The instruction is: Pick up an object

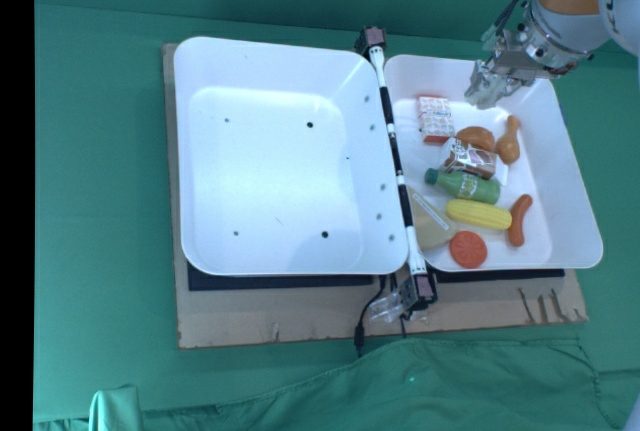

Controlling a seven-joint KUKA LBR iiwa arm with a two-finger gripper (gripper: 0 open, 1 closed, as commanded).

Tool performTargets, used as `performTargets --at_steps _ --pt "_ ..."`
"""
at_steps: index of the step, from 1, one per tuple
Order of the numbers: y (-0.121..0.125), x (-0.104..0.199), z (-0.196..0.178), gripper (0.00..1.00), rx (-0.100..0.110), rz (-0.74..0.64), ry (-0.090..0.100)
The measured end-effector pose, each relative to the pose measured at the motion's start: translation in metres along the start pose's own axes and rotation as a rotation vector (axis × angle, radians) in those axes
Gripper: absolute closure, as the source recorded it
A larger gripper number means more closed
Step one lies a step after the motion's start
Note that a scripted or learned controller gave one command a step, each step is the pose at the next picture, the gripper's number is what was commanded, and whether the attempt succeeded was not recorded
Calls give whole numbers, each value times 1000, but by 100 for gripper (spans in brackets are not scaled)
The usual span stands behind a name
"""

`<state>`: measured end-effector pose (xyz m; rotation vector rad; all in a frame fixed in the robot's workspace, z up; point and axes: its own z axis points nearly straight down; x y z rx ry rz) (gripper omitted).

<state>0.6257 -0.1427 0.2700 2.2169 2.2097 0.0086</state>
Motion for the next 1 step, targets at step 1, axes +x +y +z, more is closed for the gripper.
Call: performTargets --at_steps 1 --pt "2 -5 -67 100 0 0 0"
